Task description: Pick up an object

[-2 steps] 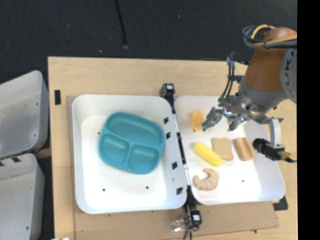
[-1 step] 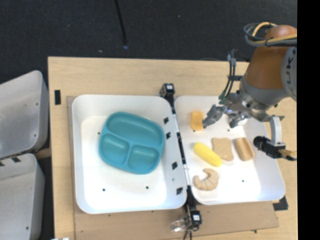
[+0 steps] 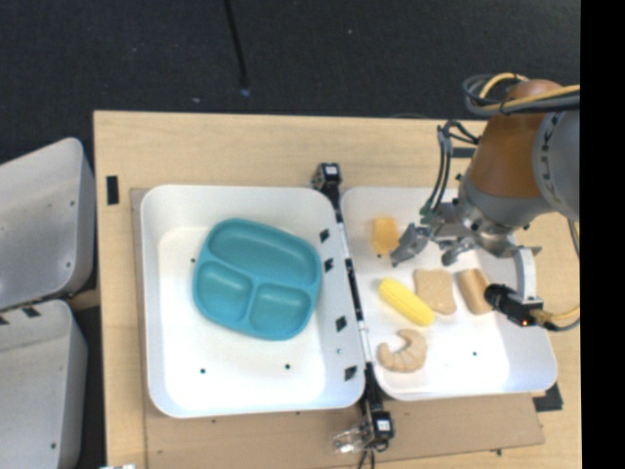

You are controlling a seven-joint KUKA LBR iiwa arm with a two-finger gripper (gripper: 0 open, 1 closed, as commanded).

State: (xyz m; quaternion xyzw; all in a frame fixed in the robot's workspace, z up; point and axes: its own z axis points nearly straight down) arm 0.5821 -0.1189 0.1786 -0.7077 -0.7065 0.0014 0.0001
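Camera view: gripper (image 3: pixel 431 246) spread apart, gripping nothing, hovering just above bread slice (image 3: pixel 436 290).

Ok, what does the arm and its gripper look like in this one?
The arm is grey with a broad orange band above the wrist. Thin cables loop beside the band. The gripper has dark metal fingers, and a small black unit hangs off its side.

arm (image 3: pixel 527 154) cut off at right edge
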